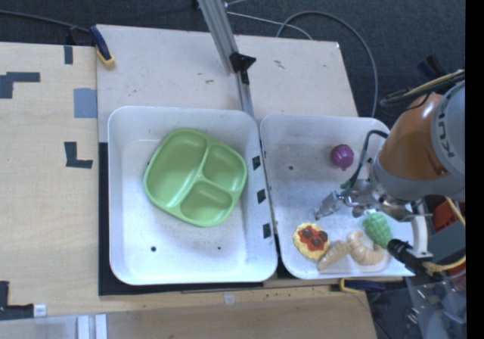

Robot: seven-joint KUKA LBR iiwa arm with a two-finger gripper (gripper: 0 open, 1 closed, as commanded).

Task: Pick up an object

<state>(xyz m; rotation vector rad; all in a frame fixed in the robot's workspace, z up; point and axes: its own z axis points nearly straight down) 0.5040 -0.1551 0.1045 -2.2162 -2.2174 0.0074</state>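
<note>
In the right bin (302,141) lie a purple ball-like fruit (342,155), a small pizza slice toy (311,240), a tan croissant-like piece (355,249) and a green leafy toy (376,228). My gripper (338,203) hangs over the middle of the right bin, its fingers (327,207) pointing left, above the pizza slice and below the purple fruit. Nothing shows between the fingers. The orange-banded arm (412,144) covers the bin's right edge.
The left bin (125,201) holds a green divided plate (197,176). A metal pole (219,20) slants from the top down to the gap between the bins. A cable (355,35) loops behind the right bin.
</note>
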